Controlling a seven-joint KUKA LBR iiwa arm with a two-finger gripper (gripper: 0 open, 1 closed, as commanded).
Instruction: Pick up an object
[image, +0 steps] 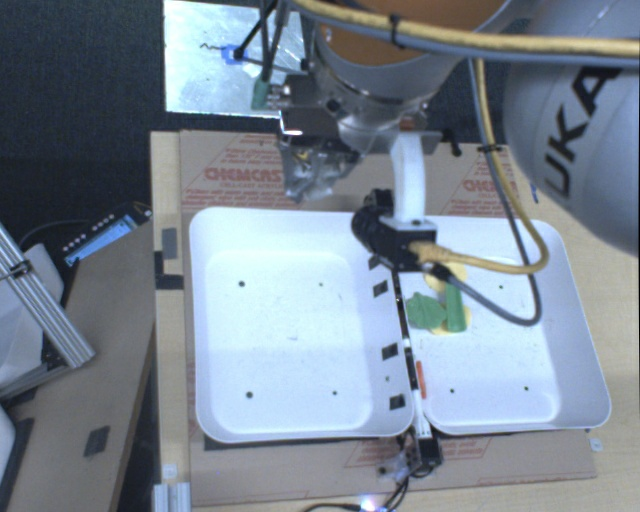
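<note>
A green object (441, 313) lies in the right bin (520, 400), near its left wall. A yellow object (447, 279) lies right behind it, touching it and partly hidden by a yellow cable. My gripper (313, 176) hangs beyond the back edge of the left bin (280, 400), over the cardboard, well to the left of and behind both objects. It is a blurred metallic shape under the wrist, and nothing shows held in it.
A black fitting (388, 238) with a white tube and yellow cable hangs over the divider between the bins. The arm's grey body (570, 110) fills the top right. A metal rail (40, 300) and a small device (100, 233) sit off the bench at left.
</note>
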